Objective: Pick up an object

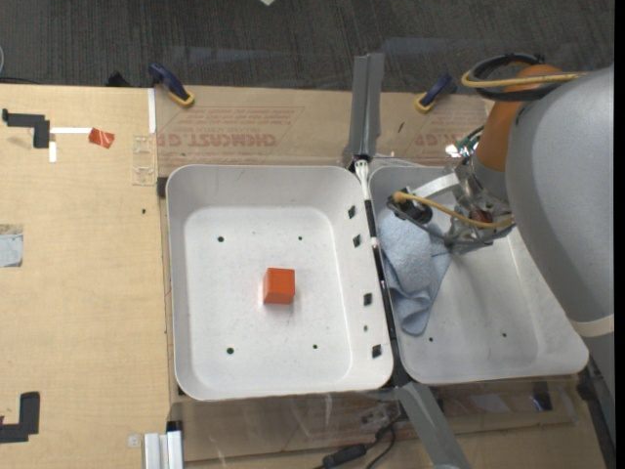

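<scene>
An orange cube (279, 286) rests near the middle of the left bin (195, 350). A blue-grey cloth (412, 267) lies crumpled along the left side of the right bin (508, 345), its lower tip pointing toward the front. My gripper (433, 225) reaches in from the right, low over the cloth's upper part and touching or nearly touching it. Cables and the wrist hide where the gripper meets the cloth. The bulky grey arm (571, 193) with its orange band (503, 130) covers the right bin's far right corner.
A metal divider (367, 115) stands between the bins at the back. Two blue-and-yellow clamps (171, 83) (435, 92) hold the cardboard sheet behind the bins. A wooden board (73, 262) lies to the left, with a small red piece (101, 138) on it.
</scene>
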Action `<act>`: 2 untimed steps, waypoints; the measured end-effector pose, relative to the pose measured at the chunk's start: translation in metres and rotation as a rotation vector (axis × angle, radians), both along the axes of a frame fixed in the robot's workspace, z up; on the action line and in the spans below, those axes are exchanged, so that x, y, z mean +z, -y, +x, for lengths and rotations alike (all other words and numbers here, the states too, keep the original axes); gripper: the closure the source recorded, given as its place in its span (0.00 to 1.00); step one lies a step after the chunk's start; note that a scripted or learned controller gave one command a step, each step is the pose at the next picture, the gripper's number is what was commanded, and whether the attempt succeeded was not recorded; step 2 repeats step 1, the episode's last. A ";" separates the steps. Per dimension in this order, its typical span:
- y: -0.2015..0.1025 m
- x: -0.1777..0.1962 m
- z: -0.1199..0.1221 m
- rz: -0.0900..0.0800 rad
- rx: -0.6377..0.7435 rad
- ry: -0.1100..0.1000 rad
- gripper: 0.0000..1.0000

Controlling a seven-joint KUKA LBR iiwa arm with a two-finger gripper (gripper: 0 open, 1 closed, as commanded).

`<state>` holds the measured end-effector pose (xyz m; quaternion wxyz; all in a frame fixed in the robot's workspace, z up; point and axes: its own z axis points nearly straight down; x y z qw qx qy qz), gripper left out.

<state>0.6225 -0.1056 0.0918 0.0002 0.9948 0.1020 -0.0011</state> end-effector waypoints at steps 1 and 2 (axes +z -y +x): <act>0.000 0.009 0.000 0.000 0.004 -0.003 1.00; 0.000 0.009 0.000 0.000 0.004 -0.003 1.00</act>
